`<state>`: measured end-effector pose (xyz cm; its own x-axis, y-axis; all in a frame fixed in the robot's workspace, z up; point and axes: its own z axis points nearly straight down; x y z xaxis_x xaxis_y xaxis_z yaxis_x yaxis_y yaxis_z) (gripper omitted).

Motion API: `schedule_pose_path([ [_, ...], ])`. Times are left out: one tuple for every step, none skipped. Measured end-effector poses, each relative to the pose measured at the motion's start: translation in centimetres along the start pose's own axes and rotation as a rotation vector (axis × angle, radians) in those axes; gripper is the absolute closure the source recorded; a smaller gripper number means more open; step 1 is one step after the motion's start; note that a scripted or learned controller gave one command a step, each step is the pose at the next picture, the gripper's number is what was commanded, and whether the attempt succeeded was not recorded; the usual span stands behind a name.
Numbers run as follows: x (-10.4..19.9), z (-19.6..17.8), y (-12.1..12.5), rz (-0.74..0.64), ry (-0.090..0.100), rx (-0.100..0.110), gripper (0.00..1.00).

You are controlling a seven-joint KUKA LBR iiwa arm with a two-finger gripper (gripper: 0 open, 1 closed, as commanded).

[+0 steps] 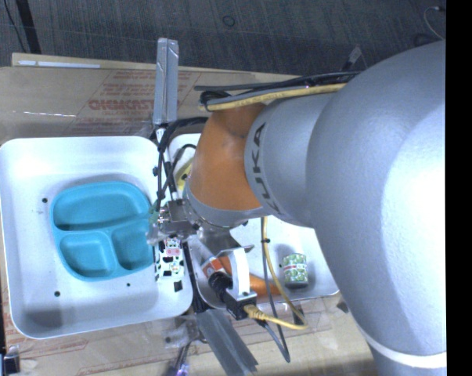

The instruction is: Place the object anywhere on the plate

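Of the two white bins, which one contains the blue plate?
The left bin holds the blue plate, which has three compartments. The right bin, largely covered by the arm, holds a small green-and-white object instead.

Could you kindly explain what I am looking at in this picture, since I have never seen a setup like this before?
This is one picture, taken by a fixed camera above a bench and looking down at a slant. The big grey shape with the orange band is a robot arm reaching in from the right. Its gripper, the two-finger tool at its tip, sits near the wall between two shallow white bins; the arm hides the fingers too much to tell whether they grasp anything. The left bin holds a blue plate with three compartments, which look bare. The right bin is mostly covered by the arm; in it lie a small green-labelled can and something orange, partly hidden. The job is to put an object on the plate, which has not yet been done.
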<state>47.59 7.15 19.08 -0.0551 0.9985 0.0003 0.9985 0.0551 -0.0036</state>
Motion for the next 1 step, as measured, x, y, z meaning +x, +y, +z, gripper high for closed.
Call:
schedule_pose_path([
  [4.43, -0.8, 5.88, -0.169, 0.0, 0.001, 1.0],
])
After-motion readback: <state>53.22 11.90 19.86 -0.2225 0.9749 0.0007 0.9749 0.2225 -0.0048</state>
